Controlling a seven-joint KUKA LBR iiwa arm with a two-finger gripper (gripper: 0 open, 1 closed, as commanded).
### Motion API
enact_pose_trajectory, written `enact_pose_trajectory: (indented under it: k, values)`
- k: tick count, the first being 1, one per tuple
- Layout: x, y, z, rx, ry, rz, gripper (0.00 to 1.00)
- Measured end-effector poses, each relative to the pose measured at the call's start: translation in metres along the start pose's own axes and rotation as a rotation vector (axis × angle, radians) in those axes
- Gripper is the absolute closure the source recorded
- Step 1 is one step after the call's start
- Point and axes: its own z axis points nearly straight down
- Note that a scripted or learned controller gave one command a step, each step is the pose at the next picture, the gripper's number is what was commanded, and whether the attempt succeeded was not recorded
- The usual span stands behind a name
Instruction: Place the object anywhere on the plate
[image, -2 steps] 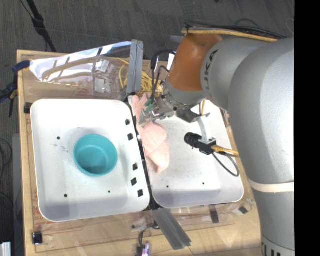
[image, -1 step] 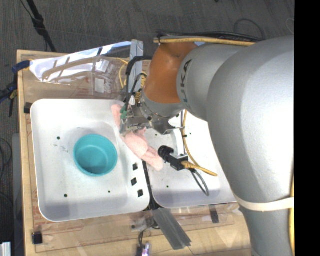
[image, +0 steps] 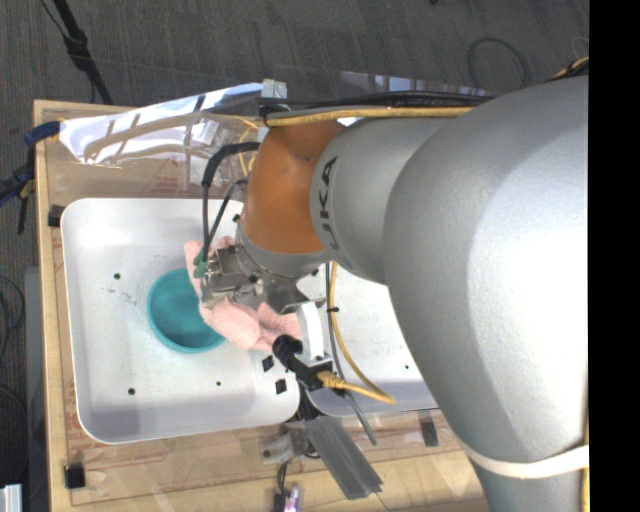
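A round teal plate (image: 178, 312) lies in the left white bin (image: 105, 300), right of the bin's middle. A pink cloth-like object (image: 245, 322) lies at the plate's right edge, partly over its rim, with another bit of pink showing near the plate's top. My gripper (image: 225, 283) hangs directly above the pink object, its metal body covering where the fingers meet it. The grey arm with its orange band (image: 285, 200) reaches in from the right and hides the rest of the object.
The right white bin (image: 375, 330) is mostly hidden under the arm. A crumpled clear plastic sheet (image: 150, 135) lies on the bench behind the left bin. Black cables loop from the wrist down past the bins' front edge.
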Motion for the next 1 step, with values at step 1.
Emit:
enact_pose_trajectory:
  k: [1]
  values:
    - [-0.0005, 0.0001, -0.0002, -0.001, 0.0, 0.001, 0.0]
